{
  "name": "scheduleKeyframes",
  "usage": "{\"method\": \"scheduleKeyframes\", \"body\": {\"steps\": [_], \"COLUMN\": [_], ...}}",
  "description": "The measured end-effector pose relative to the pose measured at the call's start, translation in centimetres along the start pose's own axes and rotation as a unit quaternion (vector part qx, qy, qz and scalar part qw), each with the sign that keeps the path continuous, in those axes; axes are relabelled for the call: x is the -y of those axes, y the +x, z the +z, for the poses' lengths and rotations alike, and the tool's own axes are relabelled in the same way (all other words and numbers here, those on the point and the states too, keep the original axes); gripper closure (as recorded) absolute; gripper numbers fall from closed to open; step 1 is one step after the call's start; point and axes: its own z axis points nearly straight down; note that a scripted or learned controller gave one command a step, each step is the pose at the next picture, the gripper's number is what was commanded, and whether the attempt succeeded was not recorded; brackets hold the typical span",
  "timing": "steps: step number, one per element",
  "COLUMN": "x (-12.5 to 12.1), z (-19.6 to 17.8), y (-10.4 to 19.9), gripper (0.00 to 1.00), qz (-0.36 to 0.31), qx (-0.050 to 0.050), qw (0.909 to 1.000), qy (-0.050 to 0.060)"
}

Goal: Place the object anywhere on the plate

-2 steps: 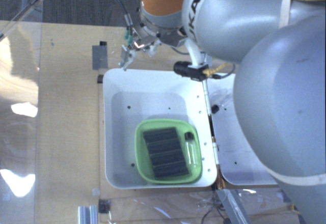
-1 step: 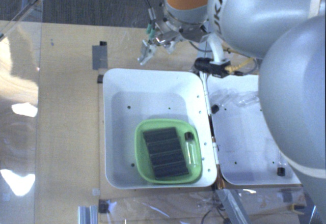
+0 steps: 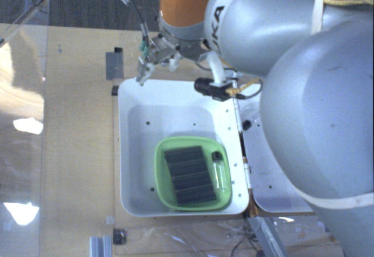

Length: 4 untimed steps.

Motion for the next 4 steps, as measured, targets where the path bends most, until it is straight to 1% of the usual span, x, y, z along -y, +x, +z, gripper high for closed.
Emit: {"method": "scheduleKeyframes", "body": {"steps": [1, 2, 3, 4], "x": [2.6, -0.3, 1.2, 0.1], "z": [-2.3, -2.4, -10.1, -4.2], "y": [-5.2, 0.4, -2.5, -0.2], "gripper": [0.0, 0.0, 0.0, 0.0], "qz": [0.023, 0.011, 0.053, 0.043], "qx": [0.001, 0.0, 0.001, 0.0], "qw": [0.9997, 0.9999, 0.9986, 0.9991], "qy": [-0.001, -0.002, -0.004, 0.0]}}
